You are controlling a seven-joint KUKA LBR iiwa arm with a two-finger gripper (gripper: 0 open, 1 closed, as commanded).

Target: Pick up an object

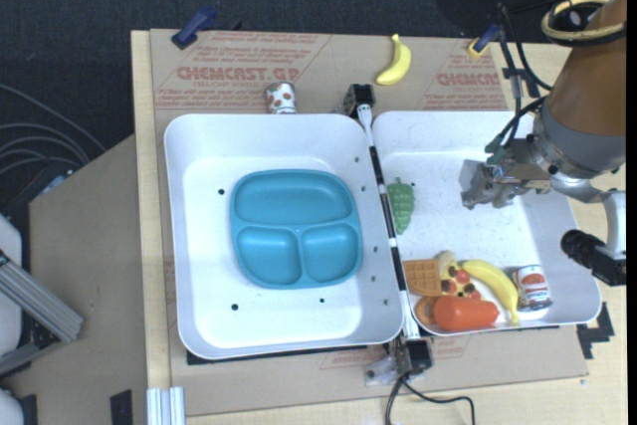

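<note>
The end effector [481,186] hovers over bare floor in the right bin [448,139]; whether it is open, I cannot tell. Candidates sit well apart: banana [495,283], red pepper [464,314], green grapes [401,204]. Approach step, seemingly; next, descend onto one.

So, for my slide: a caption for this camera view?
Gripper hovers over right bin; toy food clusters at its near edge.

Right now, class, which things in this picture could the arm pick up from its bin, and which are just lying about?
For the job:
gripper
green toy
waffle
banana
red pepper
small can

Lying about:
blue tray
second banana
second can
blue clip
</note>
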